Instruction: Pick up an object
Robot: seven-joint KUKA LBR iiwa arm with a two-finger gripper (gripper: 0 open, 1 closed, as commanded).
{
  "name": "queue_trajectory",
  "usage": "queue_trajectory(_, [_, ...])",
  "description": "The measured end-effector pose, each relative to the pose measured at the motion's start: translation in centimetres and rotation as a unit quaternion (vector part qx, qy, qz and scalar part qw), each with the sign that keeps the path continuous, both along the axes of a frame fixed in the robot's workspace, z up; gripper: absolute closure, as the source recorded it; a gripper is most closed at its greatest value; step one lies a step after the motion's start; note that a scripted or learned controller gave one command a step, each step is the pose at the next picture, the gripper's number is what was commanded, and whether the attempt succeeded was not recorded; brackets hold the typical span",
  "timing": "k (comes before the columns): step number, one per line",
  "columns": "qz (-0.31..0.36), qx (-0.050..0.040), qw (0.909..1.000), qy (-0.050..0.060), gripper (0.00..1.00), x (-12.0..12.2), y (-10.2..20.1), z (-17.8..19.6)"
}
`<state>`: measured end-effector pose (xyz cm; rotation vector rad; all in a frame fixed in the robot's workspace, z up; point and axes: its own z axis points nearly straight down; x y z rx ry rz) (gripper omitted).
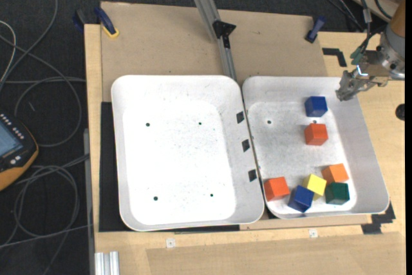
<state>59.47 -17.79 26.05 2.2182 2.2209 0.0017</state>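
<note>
The right bin [283,94] holds several small blocks. A blue block [315,105] lies near its far right side, with an orange-red block [316,134] just below it. Along the near edge sit an orange block [277,187], a blue block [300,198], a yellow block [316,184], an orange block [335,172] and a green block [337,192]. My gripper [347,91] hangs over the bin's far right rim, to the right of the upper blue block, with nothing visibly between its fingers.
The left bin [174,151] stands beside the right one. A slanted metal rail [205,3] runs down to the gap between the bins. Blue clamps [106,22] sit at the board's far corners. Cables and a handheld pendant [13,148] lie on the floor to the left.
</note>
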Motion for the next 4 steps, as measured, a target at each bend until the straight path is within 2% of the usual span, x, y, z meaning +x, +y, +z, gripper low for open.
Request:
queue_trajectory(1, [0.003, 0.0022, 1.0000, 0.002, 1.00, -0.3, 5.8, -1.1])
queue_trajectory(2, [0.003, 0.0023, 1.0000, 0.002, 1.00, -1.5, 11.1, -0.3])
queue_trajectory(3, [0.003, 0.0022, 1.0000, 0.003, 1.00, -2.1, 16.8, -1.6])
queue_trajectory(4, [0.003, 0.0019, 1.0000, 0.001, 1.00, -2.1, 21.5, -1.3])
